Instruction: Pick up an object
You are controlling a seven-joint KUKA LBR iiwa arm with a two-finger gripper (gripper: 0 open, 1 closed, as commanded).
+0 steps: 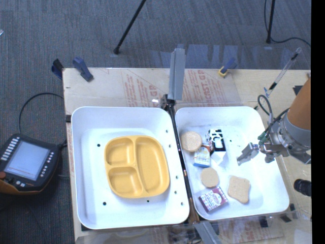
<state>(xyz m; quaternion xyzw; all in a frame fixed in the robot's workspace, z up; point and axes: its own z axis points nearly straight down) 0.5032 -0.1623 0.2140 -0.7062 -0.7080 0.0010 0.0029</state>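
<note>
The right bin holds several small items. A round tan biscuit lies at its left, beside a black-and-white pack and a small blue carton. Nearer the front are a second round biscuit, a toast-shaped slice and a purple packet. My gripper hangs over the right half of this bin, above and to the right of the toast slice. It is open, with nothing between its fingers.
The left bin holds a yellow three-compartment plate. A grey post stands behind the seam between the bins. A handheld control pad lies on the floor at left, and tripod legs stand behind the bench.
</note>
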